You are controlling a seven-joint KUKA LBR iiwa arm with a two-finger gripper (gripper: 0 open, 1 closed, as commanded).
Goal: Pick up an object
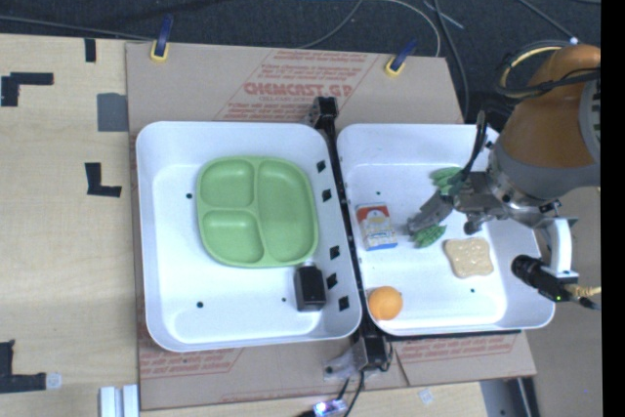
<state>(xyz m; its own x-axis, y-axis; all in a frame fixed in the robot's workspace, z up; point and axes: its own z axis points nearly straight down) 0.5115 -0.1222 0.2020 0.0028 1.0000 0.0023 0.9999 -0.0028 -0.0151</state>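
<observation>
In the right bin, my gripper reaches in from the right and hangs over a green leafy item. More of that green shows behind it, and the gripper hides the part between. I cannot tell whether it touches the green item. A small red, white and blue carton lies just left of the gripper. A pale slice of toast lies to its lower right, and an orange sits at the bin's front left corner.
The left bin holds a green divided plate and a small black block near its front right corner. The arm's orange band looms over the right bin's right side. Cables run along the bins' shared wall.
</observation>
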